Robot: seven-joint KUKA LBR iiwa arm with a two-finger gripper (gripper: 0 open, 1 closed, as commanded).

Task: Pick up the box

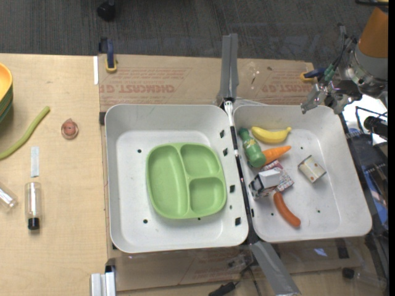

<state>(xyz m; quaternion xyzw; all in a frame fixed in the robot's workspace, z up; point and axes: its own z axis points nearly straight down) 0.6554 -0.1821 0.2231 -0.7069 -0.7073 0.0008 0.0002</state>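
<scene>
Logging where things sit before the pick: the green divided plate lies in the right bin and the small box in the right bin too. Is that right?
Not quite. The camera view shows the green divided plate in the left bin; the small box does lie in the right bin.

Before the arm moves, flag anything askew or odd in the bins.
Nothing looks damaged or spilled. The toy food in the right bin lies in a loose jumble; the box sits apart, tilted. The green tray lies slightly skewed in the left bin.

The arm (374, 39) has an orange band above a grey wrist, with black cables and small blue fittings on the dark metal gripper (320, 97) assembly.
</scene>
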